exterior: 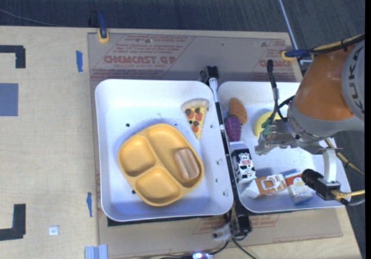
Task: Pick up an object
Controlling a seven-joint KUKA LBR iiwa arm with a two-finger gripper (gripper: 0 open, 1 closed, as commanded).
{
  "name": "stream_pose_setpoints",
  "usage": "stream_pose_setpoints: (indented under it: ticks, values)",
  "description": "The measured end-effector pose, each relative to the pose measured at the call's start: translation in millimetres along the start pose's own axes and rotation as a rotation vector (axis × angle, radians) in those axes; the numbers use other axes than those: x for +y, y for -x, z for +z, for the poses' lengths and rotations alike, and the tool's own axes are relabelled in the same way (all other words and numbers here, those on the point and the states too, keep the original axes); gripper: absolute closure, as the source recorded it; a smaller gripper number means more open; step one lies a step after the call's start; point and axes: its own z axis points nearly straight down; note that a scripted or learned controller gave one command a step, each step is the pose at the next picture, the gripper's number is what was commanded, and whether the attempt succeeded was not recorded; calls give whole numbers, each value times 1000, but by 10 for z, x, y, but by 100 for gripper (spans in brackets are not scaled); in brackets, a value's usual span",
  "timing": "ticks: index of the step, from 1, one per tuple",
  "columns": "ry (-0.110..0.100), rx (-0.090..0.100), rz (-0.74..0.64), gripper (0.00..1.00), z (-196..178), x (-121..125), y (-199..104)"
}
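My gripper (pixel 268 143) hangs over the middle of the right bin (pixel 255 205), reaching in from the right under the orange wrist band. It is just below a yellow toy (pixel 262 123), which its body partly hides. To its left lie an orange bread-like toy (pixel 237 109) and a purple grape bunch (pixel 232 128). A cow-patterned carton (pixel 244 166) stands at the bin's left wall. An orange box (pixel 271 185) and a small white and blue carton (pixel 301 190) lie near the front. Nothing shows between the fingers.
The left bin (pixel 110 136) bears a yellow divided plate (pixel 139 156) with a brown sausage (pixel 186 163) in its right compartment. A pizza slice toy (pixel 196 114) lies at its back right. A black clamp (pixel 210 73) sits where the bins meet.
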Motion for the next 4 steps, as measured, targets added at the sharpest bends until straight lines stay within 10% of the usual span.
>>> stream_pose_setpoints:
  ticks: [1, 2, 3, 4]
  values:
    - [1, 0, 0, 100, -6, -225, -522]
    - [4, -2, 1, 100, -493, -53, 350]
    - [4, -2, 0, 100, -48, 440, 259]
    - [1, -1, 1, 100, -550, -228, 579]
